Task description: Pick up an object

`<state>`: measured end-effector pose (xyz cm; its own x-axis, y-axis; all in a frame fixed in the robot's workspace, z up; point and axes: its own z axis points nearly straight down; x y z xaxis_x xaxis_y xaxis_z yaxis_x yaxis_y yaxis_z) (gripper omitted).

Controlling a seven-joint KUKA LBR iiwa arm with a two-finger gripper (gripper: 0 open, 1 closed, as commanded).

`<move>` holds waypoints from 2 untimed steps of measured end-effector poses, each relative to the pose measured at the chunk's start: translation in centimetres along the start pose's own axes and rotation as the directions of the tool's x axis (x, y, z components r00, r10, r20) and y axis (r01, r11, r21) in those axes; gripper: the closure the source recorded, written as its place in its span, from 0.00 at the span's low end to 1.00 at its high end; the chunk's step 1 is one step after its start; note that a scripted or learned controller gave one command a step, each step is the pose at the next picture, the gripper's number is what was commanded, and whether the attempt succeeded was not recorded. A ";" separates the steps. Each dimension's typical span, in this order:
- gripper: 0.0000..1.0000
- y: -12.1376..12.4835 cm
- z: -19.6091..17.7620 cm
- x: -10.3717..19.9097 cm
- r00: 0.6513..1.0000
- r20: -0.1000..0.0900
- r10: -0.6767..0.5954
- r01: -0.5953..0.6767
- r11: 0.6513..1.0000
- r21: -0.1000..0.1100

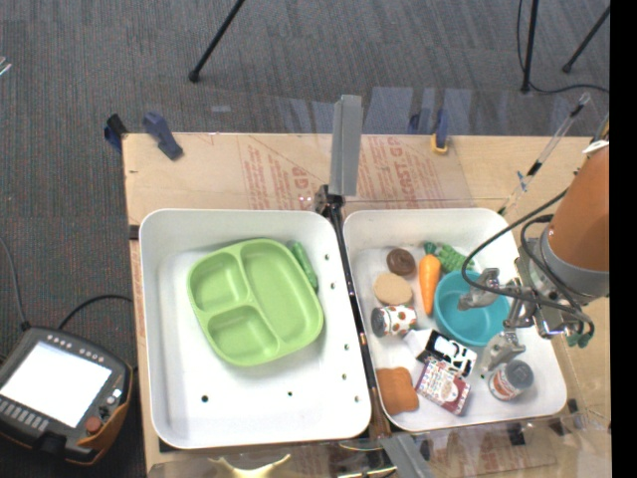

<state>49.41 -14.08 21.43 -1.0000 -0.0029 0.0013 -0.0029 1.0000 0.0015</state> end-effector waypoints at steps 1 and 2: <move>0.00 3.4 12.1 -1.3 0.993 0.017 0.116 -0.116 0.993 0.001; 0.00 4.1 12.6 -6.0 0.986 0.004 0.169 -0.169 0.986 0.000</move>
<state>55.39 -9.95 8.83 -0.9860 0.1665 -0.0029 0.1665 0.9860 0.0012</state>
